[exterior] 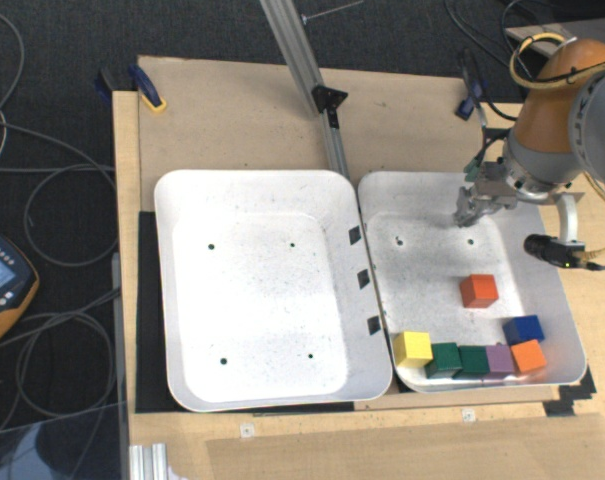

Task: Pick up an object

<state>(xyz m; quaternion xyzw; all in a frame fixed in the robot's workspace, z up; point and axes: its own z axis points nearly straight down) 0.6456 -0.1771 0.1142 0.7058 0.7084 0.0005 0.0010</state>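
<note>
Blocks lie in the right bin: along its near edge sit a yellow block, two green blocks, a purple block and an orange block, with a blue block just behind. A red block stands alone nearer the middle. Farther back the gripper hangs over bare floor, carrying nothing; whether its jaws are apart I cannot tell. This looks like the approach step. The next move probably calls for shifting toward the red block and descending.
</note>
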